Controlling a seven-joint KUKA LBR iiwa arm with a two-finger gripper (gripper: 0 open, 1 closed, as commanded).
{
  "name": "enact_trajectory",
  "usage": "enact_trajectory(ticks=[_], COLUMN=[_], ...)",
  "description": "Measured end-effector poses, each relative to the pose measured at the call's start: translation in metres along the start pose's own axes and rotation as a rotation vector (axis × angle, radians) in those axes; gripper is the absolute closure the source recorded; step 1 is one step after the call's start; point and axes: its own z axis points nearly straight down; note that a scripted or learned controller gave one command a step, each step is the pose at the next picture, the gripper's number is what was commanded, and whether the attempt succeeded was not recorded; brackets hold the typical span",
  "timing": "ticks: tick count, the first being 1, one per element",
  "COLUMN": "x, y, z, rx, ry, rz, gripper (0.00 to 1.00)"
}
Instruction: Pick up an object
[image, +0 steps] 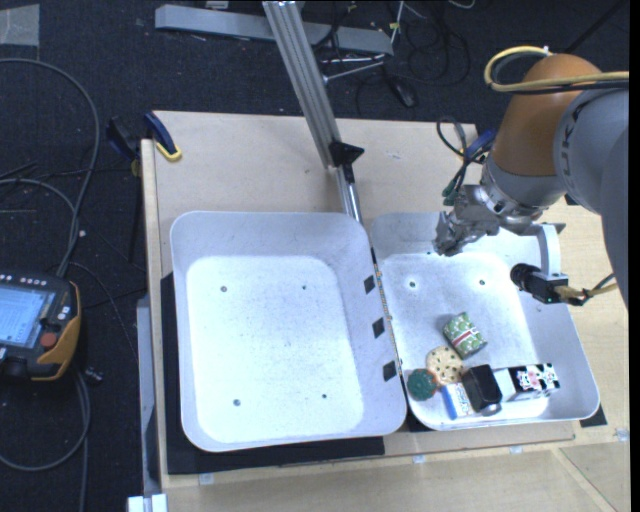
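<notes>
Your objects sit bunched in the right bin (560, 330), all toward its near edge. The green patterned block (464, 333) lies farthest in, tilted, with bare floor on its far side and to both sides. Just nearer, the tan disc (441, 364) rests touching or almost touching the green cap (421, 384), which is tight to the near-left corner by the wall shared with the left bin (200, 330). Right of those, the black block (482, 388) lies across a blue-and-white piece (456, 402), and the white carton (532, 381) lies against the near-right wall. You have little room between these near items; the walls close in on the cap and the carton.

The far half of the right bin's floor is bare, and that is where the gripper (453, 236) hangs, above the far-left part near the far wall, well apart from every object. Nothing lies between its fingers; you cannot tell from here whether they are apart or together. The arm (560, 120) comes in over the far-right corner, and a black fitting (532, 281) sits at the right wall.

The left bin shows a bare speckled floor. A metal post (312, 85) slants down to the far end of the shared wall.
</notes>
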Motion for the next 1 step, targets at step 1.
enact_trajectory(ticks=[1], x=[-0.0001], y=[0.001], z=[-0.0442], rx=[0.0], ry=[0.0], rz=[0.0], gripper=[1.0])
